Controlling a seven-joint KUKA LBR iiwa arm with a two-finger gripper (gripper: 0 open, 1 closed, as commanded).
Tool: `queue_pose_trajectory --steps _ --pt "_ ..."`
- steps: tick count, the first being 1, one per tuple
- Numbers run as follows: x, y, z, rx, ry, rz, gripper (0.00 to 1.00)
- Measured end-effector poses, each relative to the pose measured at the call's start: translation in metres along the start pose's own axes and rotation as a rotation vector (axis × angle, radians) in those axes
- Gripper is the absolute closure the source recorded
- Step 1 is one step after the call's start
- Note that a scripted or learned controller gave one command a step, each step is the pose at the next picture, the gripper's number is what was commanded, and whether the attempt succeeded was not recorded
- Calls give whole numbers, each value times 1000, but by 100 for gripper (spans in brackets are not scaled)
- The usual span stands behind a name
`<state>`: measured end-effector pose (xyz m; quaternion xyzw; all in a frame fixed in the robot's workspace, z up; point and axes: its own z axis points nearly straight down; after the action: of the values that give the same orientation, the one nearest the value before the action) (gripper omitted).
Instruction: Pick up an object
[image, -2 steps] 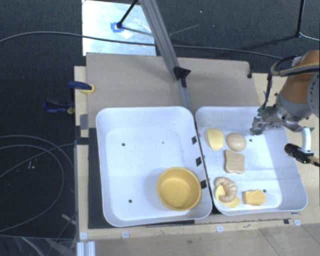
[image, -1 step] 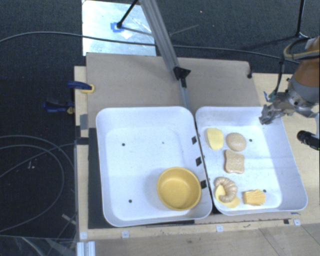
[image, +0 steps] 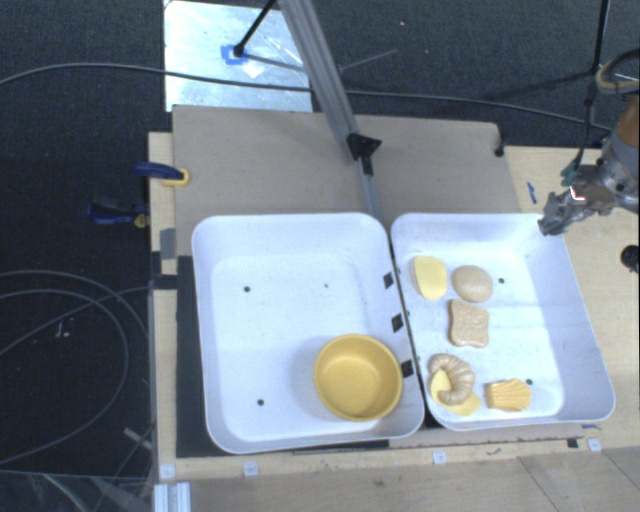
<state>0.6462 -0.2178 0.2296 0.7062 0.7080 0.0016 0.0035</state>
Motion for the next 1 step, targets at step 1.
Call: queue_pose_trajectory --steps 1 --pt "0 2 -55 -1 0 -4 100"
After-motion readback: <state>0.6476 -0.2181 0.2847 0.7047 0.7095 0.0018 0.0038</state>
